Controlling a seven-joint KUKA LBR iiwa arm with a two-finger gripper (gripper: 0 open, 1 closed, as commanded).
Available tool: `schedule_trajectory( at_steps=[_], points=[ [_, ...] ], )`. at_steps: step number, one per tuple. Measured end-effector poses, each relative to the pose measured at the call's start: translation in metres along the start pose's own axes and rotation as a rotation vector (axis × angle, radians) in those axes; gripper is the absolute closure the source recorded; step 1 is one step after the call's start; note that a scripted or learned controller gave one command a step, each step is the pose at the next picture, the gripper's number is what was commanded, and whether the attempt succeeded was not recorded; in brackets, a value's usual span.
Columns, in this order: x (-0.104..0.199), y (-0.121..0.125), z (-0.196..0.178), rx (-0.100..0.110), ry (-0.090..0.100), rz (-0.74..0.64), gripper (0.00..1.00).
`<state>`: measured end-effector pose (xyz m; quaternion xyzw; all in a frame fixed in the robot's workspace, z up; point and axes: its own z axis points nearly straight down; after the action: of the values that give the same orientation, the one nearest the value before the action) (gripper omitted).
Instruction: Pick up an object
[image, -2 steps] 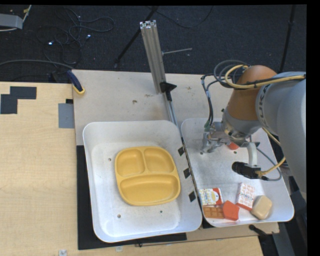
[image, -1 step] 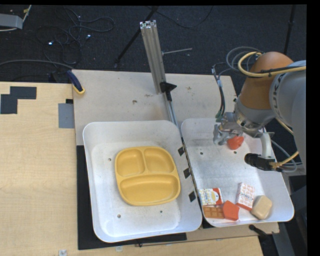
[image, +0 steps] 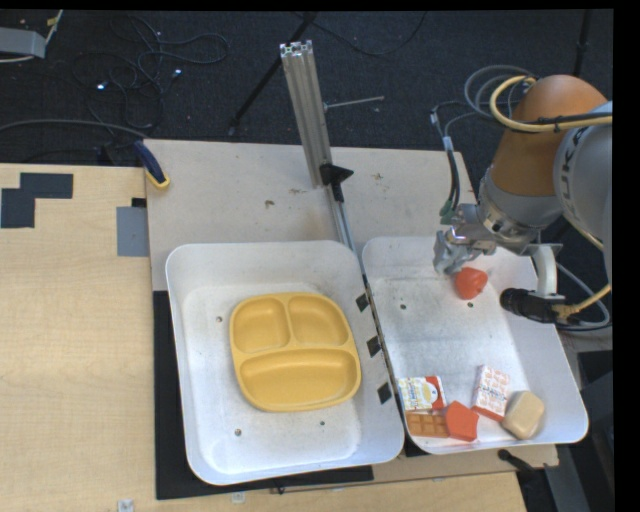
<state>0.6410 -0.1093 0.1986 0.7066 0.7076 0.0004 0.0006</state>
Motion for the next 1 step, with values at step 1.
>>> schedule_trajectory(
  at_steps=[1],
  points=[
    [-0.0013,0.0003,-0.0283,0.0,0.0,0.0,1.0]
  ],
)
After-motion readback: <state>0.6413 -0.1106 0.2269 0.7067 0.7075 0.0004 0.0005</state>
